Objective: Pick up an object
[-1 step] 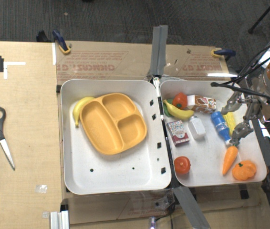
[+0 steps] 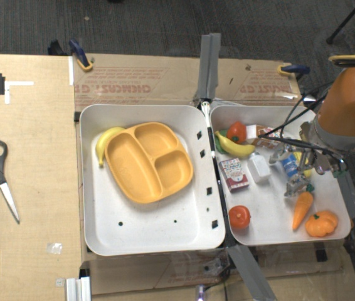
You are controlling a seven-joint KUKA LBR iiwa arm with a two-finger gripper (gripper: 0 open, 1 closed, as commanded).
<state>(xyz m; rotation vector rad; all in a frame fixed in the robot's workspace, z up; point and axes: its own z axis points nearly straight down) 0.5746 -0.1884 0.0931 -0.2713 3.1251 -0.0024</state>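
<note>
While the Gripper Hangs in the Right Bin, a Carrot Lies Just Below It

Within the right bin [image 2: 271, 234], at the lower right of the frame, an orange carrot [image 2: 302, 210] is seen lying flat on the white floor. It is smooth, tapered and plastic-looking. Its long axis runs nearly top to bottom in the frame, slightly tilted, with the thick end uppermost and the narrow tip pointed down and a little left. An orange pumpkin [image 2: 322, 223] lies just beside it on the right. The gripper [image 2: 296, 180] is placed directly above the thick end; whether it is open or closed cannot be told, and nothing is seen held.
</note>
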